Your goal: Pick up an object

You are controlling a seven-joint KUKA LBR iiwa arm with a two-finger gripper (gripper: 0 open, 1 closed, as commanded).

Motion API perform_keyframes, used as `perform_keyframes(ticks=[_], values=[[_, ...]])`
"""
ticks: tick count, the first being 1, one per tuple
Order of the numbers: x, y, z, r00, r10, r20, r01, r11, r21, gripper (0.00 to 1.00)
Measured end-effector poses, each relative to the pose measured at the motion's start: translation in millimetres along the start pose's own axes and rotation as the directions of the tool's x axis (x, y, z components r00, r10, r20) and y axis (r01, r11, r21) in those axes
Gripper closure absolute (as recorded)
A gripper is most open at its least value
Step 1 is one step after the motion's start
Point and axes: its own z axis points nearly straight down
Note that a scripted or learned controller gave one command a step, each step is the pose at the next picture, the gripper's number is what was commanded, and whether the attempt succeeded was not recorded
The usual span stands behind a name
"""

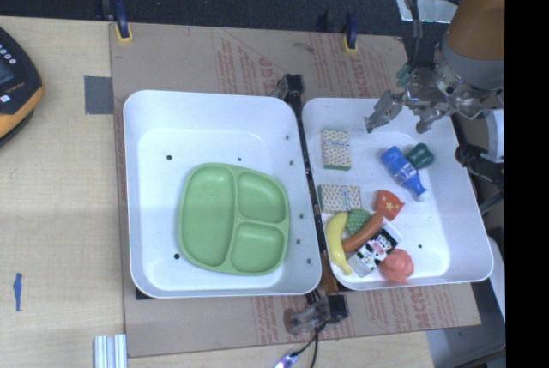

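A: Hovering over the right bin [480,225], where is the gripper [401,117]?
B: At its far edge, fingers spread, empty. The bottle [403,171] lies just below it.

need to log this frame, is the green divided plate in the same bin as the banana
No, the green divided plate lies in the left bin, while the banana lies in the right bin among the small items.

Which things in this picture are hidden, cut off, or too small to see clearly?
- Gripper, camera view: fingers small and blurred.
- Card: the carrot and tomato partly cover it; print unreadable.
- Device: left edge cuts it.
- Arm: upper part cut off.
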Motion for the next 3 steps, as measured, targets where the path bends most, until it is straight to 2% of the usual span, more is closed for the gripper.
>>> perform_keyframes(ticks=[1,2,3], values=[[-55,-4,81,1.000,0.001,0.001,-0.001,1.000,0.001,0.00],[-60,-37,151,1.000,0.000,0.001,0.000,1.000,-0.003,0.00],[8,-77,165,1.000,-0.001,-0.001,0.001,1.000,0.001,0.00]])
